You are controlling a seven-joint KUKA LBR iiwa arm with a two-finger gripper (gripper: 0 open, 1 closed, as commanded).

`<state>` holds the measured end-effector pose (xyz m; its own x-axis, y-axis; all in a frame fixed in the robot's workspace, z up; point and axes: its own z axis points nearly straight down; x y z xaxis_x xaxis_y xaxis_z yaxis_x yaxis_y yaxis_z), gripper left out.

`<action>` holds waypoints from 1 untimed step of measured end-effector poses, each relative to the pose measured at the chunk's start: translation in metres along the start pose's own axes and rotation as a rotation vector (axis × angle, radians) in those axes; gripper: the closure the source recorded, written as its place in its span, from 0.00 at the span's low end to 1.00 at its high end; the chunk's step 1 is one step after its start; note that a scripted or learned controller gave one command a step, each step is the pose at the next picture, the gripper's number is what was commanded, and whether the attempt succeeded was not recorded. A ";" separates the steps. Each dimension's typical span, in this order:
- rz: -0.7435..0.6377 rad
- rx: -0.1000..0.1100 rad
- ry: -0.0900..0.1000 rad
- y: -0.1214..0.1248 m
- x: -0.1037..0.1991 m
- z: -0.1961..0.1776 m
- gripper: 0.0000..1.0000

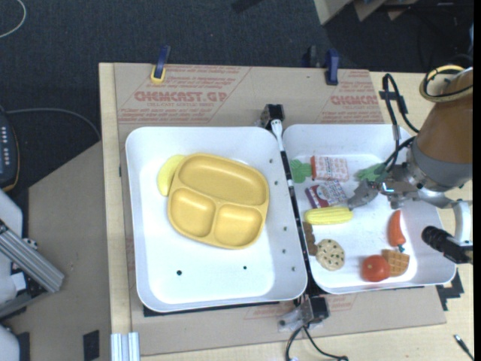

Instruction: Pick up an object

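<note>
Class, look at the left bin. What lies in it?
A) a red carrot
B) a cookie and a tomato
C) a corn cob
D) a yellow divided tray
D: the yellow divided tray lies in the left bin, while the cookie, tomato and corn cob lie in the right bin.

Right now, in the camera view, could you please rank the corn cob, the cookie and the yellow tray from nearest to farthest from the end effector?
1. Corn cob, right bin, just left of the end effector.
2. Cookie, right bin, lower down.
3. Yellow tray, left bin.
</note>
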<state>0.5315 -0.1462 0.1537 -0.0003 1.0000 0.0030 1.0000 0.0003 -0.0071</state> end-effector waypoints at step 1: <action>0.001 -0.012 0.001 0.004 0.001 0.057 0.00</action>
<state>0.5350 -0.1446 0.0964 0.0003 1.0000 0.0035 1.0000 -0.0003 0.0048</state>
